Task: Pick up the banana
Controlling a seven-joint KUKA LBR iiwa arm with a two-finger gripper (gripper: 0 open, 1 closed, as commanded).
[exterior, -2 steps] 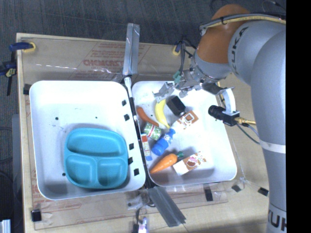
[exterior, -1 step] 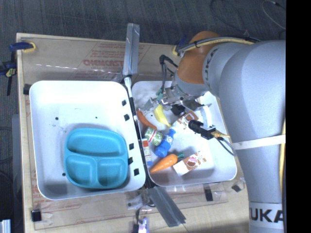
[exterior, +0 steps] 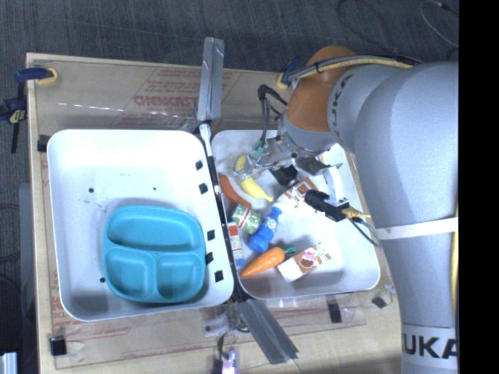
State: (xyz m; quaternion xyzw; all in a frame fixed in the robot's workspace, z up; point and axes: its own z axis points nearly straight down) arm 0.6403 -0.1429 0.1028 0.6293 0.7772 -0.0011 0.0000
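Camera view: gripper (exterior: 263, 160) low over banana (exterior: 254, 188), right bin (exterior: 355, 267).

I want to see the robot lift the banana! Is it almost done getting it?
Not yet. Done so far: the arm has reached into the right bin, and its claw is low over the pile, right by the banana. In hand: nothing that I can see; the banana lies in the bin between the blue bottle and the claw. Left to do: grip the banana and lift it out.
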